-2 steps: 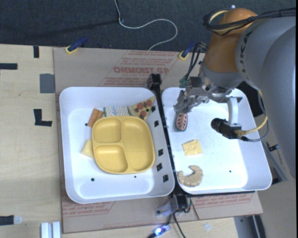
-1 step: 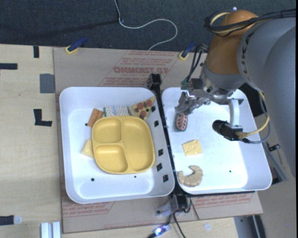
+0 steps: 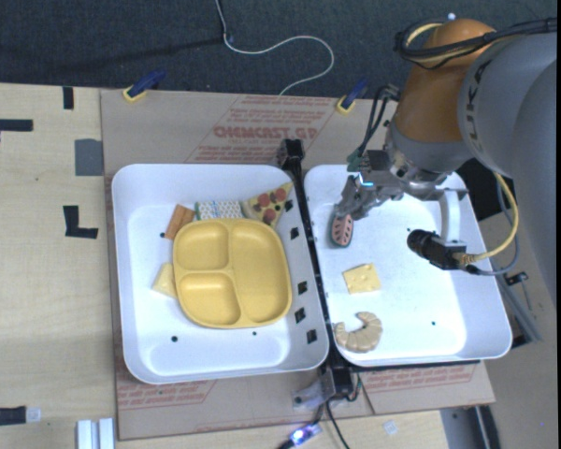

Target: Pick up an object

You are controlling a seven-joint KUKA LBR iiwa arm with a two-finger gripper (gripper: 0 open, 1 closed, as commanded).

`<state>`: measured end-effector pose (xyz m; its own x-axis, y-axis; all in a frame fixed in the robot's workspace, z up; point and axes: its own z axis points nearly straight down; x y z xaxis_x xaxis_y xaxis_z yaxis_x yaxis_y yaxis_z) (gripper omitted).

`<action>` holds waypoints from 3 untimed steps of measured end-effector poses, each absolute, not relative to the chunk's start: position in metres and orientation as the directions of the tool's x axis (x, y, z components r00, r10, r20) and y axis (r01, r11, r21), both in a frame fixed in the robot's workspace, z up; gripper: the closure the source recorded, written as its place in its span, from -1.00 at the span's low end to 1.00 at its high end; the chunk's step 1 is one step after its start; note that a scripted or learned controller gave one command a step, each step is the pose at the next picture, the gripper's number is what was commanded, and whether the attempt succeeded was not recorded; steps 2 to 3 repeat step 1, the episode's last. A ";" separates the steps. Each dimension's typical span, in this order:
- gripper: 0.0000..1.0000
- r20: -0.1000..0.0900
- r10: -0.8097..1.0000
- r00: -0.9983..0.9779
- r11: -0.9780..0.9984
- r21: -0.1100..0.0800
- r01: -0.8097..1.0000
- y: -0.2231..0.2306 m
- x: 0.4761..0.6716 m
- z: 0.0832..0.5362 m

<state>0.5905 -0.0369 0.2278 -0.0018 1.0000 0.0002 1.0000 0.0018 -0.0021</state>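
Observation:
My gripper [image 3: 356, 203] hangs over the back left part of the right bin [image 3: 467, 321], at the end of the grey arm with the orange band [image 3: 439, 64]. Directly under its tip, touching or nearly touching it, is a small reddish-brown and grey oval toy [image 3: 342, 231]. Whether that toy is gripped or just lies on the bin floor cannot be told from this slant. A flat yellow cheese slice [image 3: 360, 278] lies in the middle of the same bin. A tan croissant-shaped piece [image 3: 359, 331] sits at its front left corner.
The left bin [image 3: 136, 251] holds a yellow divided plate [image 3: 232, 272], with an orange piece [image 3: 179, 221], a patterned slice [image 3: 269, 202] and a pale yellow wedge [image 3: 163, 280] around it. A black divider [image 3: 304, 251] runs between the bins. A black cable plug [image 3: 428, 244] hangs over the right bin.

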 end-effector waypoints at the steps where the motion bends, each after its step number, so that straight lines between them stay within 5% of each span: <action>1: 1.00 -0.001 1.000 -0.001 0.001 -0.001 1.000 -0.040 0.602 0.226; 3: 1.00 -0.001 1.000 -0.001 0.001 -0.001 1.000 -0.040 0.602 0.226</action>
